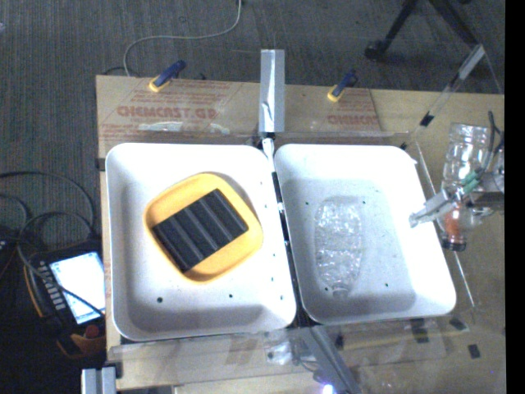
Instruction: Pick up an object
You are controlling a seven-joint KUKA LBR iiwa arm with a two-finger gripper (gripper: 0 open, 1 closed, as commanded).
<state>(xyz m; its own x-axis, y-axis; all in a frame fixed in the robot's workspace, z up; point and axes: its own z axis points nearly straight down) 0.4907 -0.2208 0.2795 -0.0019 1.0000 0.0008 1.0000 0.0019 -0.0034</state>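
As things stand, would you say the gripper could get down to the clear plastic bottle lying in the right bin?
Probably yes. The gripper hangs at the right bin's right rim, and the clear plastic bottle lies flat with nothing over or beside it. Its see-through body may be hard to grasp.

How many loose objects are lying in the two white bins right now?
2: a yellow rounded pad with a black ribbed top in the left white bin, and a clear crinkled plastic piece in the right white bin.
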